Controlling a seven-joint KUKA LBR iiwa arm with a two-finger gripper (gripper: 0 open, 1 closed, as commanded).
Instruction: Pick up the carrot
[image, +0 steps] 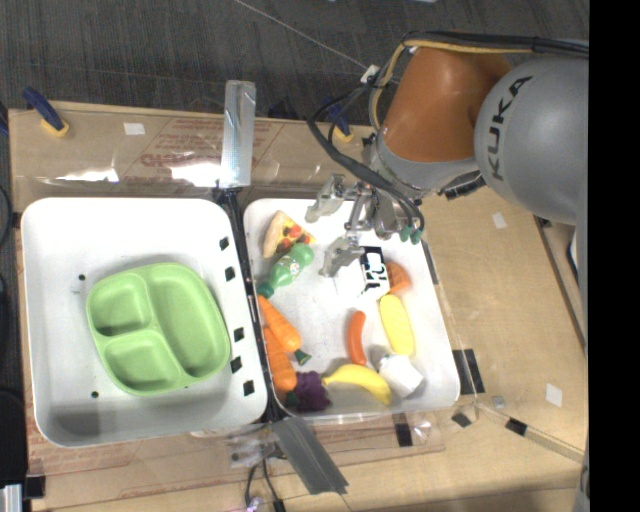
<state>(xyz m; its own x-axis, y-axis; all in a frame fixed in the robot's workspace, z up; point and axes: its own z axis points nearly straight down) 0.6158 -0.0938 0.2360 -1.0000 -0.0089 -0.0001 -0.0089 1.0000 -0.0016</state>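
The carrot (279, 328) is orange with a green top and lies along the left wall of the right bin (440, 330), pointing toward the front. A second orange piece (283, 372) lies just below it. My gripper (334, 230) hangs over the back of the right bin, up and to the right of the carrot and well apart from it. Its two metal fingers (323, 204) stand spread, with nothing between them.
The right bin also holds a pizza slice (283, 232), a green vegetable (291, 265), a black-and-white card (372, 270), an orange sausage-like piece (357, 336), a yellow piece (397, 325), a banana (360, 380), purple grapes (310, 391) and a white item (403, 375). A green divided plate (158, 325) lies in the left bin (40, 250).
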